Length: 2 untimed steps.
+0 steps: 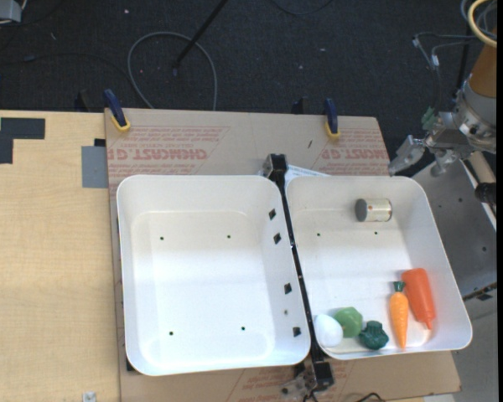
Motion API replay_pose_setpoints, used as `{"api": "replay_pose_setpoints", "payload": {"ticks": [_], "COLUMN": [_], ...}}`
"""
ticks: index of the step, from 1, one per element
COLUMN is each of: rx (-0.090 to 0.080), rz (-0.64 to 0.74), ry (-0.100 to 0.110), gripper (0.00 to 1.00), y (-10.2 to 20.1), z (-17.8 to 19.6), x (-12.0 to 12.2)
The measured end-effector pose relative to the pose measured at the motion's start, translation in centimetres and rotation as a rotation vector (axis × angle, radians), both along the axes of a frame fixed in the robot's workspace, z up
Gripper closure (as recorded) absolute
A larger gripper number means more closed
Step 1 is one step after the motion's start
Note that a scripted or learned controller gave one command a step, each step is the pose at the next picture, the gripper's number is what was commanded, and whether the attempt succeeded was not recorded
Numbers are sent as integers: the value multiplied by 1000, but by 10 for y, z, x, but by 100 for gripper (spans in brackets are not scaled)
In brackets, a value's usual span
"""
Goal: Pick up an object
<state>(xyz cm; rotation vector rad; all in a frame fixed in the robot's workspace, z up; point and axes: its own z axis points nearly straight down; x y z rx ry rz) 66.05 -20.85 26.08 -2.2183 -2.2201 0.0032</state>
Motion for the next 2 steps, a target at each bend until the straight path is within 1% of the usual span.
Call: {"api": "replay_pose_setpoints", "payload": {"ticks": [1, 2], "rx": [-1, 0], "rz": [0, -36], "ry": [-4, 0], "gripper": [0, 0], "y": [-9, -10], "z": [-138, -149], "x": [2, 6]}}
